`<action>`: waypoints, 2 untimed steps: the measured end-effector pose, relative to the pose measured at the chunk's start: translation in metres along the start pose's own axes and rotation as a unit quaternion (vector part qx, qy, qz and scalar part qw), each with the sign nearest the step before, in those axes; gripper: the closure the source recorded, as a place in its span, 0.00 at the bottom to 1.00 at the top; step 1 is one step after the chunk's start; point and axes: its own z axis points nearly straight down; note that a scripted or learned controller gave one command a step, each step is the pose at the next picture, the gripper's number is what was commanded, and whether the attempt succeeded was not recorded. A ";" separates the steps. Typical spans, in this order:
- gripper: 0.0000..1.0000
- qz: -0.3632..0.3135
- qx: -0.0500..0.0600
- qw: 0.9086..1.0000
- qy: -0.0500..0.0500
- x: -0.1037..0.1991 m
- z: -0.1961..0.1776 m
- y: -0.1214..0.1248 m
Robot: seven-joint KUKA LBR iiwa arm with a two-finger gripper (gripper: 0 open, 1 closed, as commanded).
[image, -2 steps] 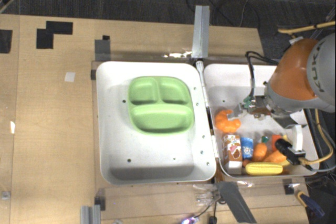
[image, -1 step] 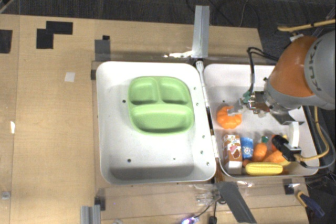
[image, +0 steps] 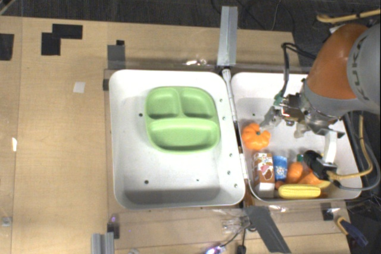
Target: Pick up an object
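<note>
The claw [image: 284, 109] hangs low in the right white bin [image: 256, 85], can't tell its state, right above the small orange plastic pumpkin [image: 256, 138] at center-right, probably lining up a grab.

Wooden bench [image: 53, 146] with two white bins [image: 128, 187]

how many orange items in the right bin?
3, possibly more hidden under the arm: a small pumpkin at the bin's left side, a round orange fruit near the front, and a carrot-like piece just right of it, above the yellow banana.
</note>
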 end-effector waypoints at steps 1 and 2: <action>0.00 -0.018 -0.016 1.000 0.004 -0.009 0.070 0.011; 0.00 -0.018 -0.015 1.000 0.004 -0.009 0.071 0.011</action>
